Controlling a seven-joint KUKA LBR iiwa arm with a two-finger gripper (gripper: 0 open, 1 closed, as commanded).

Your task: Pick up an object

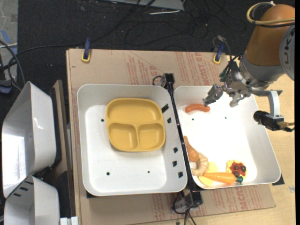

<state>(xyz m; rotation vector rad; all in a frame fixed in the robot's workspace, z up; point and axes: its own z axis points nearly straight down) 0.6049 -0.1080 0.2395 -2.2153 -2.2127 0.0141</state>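
The sausage is my likely target: small, orange-red, lying flat on the floor of the right bin, up near its far left corner, close to the divider between the bins. Nothing touches it. The gripper hangs just beside it, to the right and a little above, fingers spread apart with nothing between them; one dark fingertip points down toward the sausage's right end.

My worry is the offset. From here the gripper looks centred to the right of the sausage, so if it drops straight down I'd guess one finger lands on the end and rolls it away, or both close on air. The sausage is low and rounded, so a shallow close could squeeze it out.

Further out, along the bin's near edge, I've got a shrimp, a carrot and a small yellow toy with red and green bits, all well apart from the gripper. The left bin holds a yellow divided plate.
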